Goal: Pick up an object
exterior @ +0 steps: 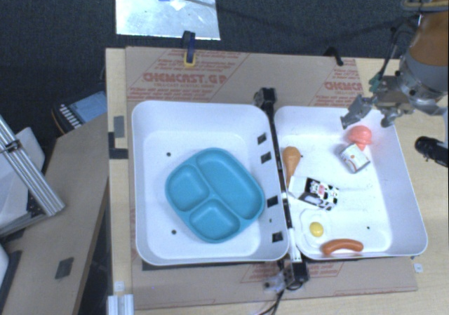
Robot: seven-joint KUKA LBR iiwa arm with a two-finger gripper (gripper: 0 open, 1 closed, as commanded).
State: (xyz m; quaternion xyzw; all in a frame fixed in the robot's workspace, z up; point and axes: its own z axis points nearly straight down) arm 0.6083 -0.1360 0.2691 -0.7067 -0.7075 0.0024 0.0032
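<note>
My gripper (367, 111) hangs over the far right corner of the right bin (403, 187), its two fingers spread open with nothing between them. Just below it lies a pink strawberry-like toy (360, 135), and next to that a small white can (356, 158). Further left in the same bin an orange carrot-shaped toy (290, 161) lies by the divider. A black-and-white cow-patterned carton (320, 193) rests mid-bin. At the near edge are a fried egg toy (316, 228) and a sausage (341, 245).
The left bin (151, 138) holds a blue divided plate (213, 194). A black clamp strip (275, 166) runs between the two bins. The arm's grey wrist with its orange band (429, 47) stands above the right bin's far right corner.
</note>
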